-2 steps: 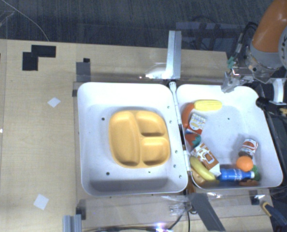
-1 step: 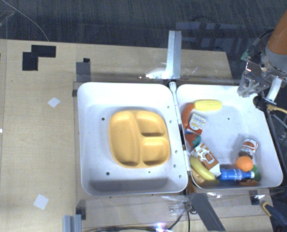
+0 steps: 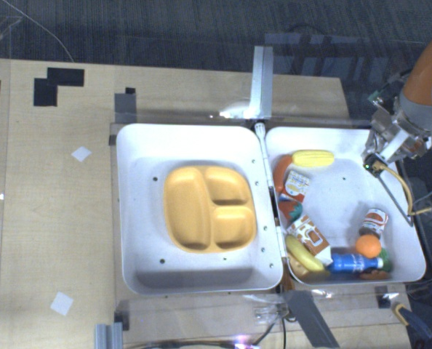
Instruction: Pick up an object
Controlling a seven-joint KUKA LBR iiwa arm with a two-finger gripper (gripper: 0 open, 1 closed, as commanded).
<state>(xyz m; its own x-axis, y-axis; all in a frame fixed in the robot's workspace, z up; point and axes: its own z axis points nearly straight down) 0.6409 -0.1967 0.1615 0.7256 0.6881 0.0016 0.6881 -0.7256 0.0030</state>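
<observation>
Picking anything from the right bin looks awkward, because the candidates lie crowded along its near and left sides. An orange ball rests against a small red-capped bottle, with a blue bottle lying just beside it at the near wall. Farther left, a banana touches a brown-and-white carton, and an orange pouch leans by the dividing wall. A corn cob lies more on its own near the far wall, apart from the rest.

The claw hangs above the right bin's far right corner, well apart from every item; nothing is in it, and its opening is too small and blurred to judge. A loose yellow cable droops from it over the rim.

Going for the cluster risks pinching two items at once or nudging the ball so it rolls off. Anything pressed against a wall may leave no room for the claw to come down. The cob is round and could slip or roll. The cable might snag on the rim.

The left bin holds a yellow divided tray; both bins sit on the wooden table.
</observation>
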